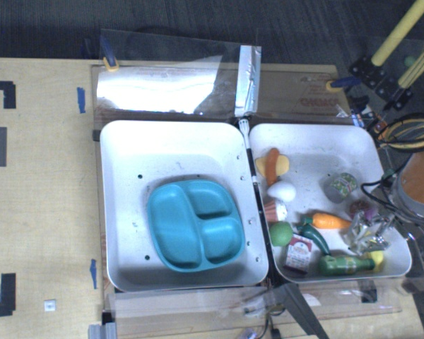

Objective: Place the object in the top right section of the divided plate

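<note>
A blue divided plate (pixel 196 224) lies in the left white bin (pixel 127 161), with nothing in its sections; the top right section (pixel 210 199) is bare blue. My gripper (pixel 369 233) hangs low over the right side of the right bin (pixel 318 143), just above a green bottle with a yellow cap (pixel 348 263) and to the right of an orange carrot (pixel 329 222). The grey arm with its orange band (pixel 417 179) comes in from the right edge. Whether the gripper holds anything is hidden by clutter.
The right bin also holds an orange-and-yellow toy (pixel 274 164), a white egg (pixel 282 191), a green lime (pixel 280 233), a red-and-white box (pixel 298 255), a greyish can (pixel 341 185) and a dark green piece (pixel 313 236). A clear sheet (pixel 169 83) stands behind the bins.
</note>
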Available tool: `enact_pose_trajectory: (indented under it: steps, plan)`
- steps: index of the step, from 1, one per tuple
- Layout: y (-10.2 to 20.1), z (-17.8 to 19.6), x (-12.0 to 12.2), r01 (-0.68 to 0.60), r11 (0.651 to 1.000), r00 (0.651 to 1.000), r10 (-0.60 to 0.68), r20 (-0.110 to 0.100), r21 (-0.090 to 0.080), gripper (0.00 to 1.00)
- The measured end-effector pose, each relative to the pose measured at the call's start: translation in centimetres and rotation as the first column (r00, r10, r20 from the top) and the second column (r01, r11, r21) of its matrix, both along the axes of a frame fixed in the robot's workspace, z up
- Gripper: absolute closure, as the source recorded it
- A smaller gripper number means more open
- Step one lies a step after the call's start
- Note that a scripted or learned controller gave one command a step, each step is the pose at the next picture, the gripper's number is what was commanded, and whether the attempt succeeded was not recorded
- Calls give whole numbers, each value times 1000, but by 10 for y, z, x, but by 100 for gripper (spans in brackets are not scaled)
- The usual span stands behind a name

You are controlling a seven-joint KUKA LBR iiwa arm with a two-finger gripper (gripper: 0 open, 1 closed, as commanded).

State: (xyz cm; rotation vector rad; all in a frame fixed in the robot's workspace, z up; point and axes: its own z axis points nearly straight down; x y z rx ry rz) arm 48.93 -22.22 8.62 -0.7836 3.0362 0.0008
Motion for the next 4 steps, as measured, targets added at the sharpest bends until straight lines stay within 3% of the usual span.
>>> enact_pose_trajectory:
  steps: [1, 2, 3, 4]
  plan:
    - [0, 4, 1, -292, 956, 956, 292, -2, 2, 100]
    - [3, 0, -1, -533, 846, 846, 533, 4, -2, 100]
    - [4, 1, -3, -771, 637, 637, 771, 8, -8, 100]
    - [7, 0, -4, -927, 375, 375, 927, 9, -6, 100]
